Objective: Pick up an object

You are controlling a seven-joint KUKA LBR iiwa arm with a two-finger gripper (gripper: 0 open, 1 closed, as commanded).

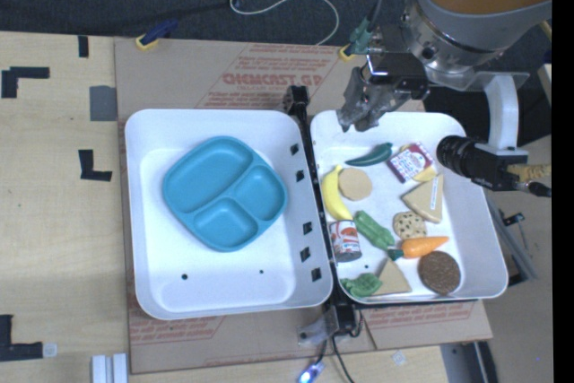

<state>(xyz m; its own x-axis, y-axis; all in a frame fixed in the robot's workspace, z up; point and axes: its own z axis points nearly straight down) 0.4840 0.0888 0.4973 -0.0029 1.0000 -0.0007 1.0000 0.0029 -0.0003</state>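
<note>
Two white bins sit side by side on the tabletop, one blue divided plate (224,192) in the left bin (148,220).
One banana (334,195), one green pepper (369,155), one carrot (423,246) and other toy foods fill the right bin (480,229); the jaws (359,117) hang above its far-left corner, gripping nothing, openness unclear. Just beyond them, toward the bin's centre, the pepper lies lengthwise left-right.
</note>
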